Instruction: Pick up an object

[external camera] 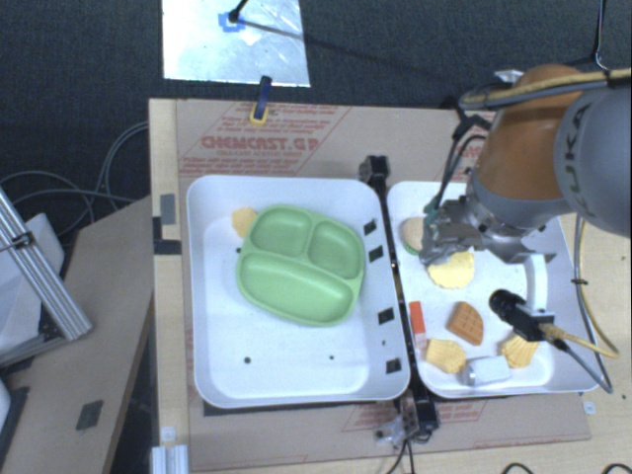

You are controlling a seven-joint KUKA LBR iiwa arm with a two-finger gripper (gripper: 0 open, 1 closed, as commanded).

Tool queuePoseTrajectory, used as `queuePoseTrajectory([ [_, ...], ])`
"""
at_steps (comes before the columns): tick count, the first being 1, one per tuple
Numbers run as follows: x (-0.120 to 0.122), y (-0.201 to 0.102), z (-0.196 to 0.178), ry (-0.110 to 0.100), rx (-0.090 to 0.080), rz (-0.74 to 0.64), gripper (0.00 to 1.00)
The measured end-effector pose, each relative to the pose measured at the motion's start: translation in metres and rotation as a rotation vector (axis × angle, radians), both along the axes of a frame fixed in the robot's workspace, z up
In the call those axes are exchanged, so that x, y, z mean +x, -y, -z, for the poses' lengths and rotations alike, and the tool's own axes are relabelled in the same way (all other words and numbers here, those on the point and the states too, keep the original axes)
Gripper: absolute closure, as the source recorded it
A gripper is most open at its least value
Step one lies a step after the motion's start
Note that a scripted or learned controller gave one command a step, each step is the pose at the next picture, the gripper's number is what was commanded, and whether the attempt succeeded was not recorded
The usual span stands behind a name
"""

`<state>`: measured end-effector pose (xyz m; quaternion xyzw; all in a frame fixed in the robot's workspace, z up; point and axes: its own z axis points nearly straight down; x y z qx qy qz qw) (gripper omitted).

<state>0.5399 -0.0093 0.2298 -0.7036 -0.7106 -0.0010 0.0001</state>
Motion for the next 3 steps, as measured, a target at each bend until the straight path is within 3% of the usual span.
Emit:
queuePoseTrajectory([
  [1,0.019,-0.028,0.012,0.001,-0.002,0.003,1.00],
  [2,0.006,-0.036,0.001,-0.001,-0.001,0.003,1.00],
  [3,0.017,-0.033,0.000,0.001,-0.001,0.003,1.00],
])
